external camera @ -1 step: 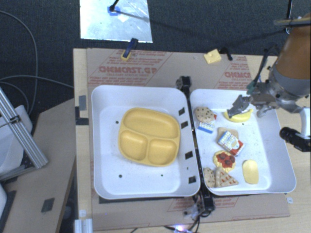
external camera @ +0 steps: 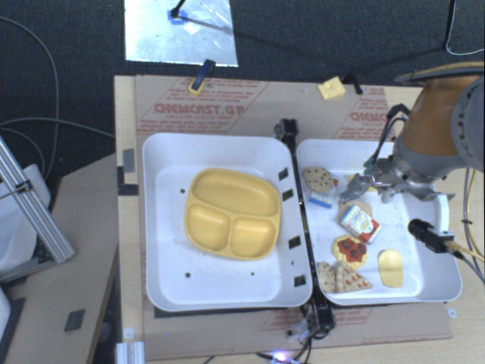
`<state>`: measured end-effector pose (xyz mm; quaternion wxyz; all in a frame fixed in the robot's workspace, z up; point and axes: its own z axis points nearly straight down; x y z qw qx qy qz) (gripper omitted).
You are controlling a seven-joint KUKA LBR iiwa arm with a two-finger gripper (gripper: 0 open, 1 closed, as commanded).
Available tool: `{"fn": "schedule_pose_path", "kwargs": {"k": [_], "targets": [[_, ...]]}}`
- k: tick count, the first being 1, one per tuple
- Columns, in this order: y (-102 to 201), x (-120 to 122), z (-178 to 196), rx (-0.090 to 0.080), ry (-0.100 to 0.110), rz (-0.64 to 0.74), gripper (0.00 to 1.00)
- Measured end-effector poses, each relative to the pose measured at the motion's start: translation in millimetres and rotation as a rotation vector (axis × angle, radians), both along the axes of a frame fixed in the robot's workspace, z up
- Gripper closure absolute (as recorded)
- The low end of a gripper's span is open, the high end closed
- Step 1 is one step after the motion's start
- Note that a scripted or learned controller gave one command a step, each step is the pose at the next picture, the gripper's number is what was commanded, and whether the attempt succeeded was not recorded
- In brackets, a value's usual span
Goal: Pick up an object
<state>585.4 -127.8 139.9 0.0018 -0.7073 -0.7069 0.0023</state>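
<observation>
Apparently we hover gripper [external camera: 355,188] low in right bin [external camera: 443,283], tip just above small snack packet [external camera: 358,221], likely lining up pick; grip state we cannot tell. Yellow tray [external camera: 231,213] sits apart in left bin [external camera: 163,279].

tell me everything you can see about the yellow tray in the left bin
The yellow tray is a smooth, matte, plastic-looking dish with rounded corners and a raised rim. It has three compartments: one wide one along the far side and two smaller ones side by side along the near side. It lies flat and right side up, turned slightly askew, near the middle of the left bin, resting on the bin's floor. Nothing shows inside it, and the gripper is over the other bin, away from it.
</observation>
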Motion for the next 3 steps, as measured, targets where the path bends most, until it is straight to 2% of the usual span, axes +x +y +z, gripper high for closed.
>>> {"fn": "schedule_pose_path", "kwargs": {"k": [1,2,3], "targets": [[9,-73,-52,-0.006,-0.021,-0.003,0.00],[12,-73,-44,0.000,-0.011,0.001,1.00],[94,-29,49,0.001,-0.015,0.011,1.00]]}}
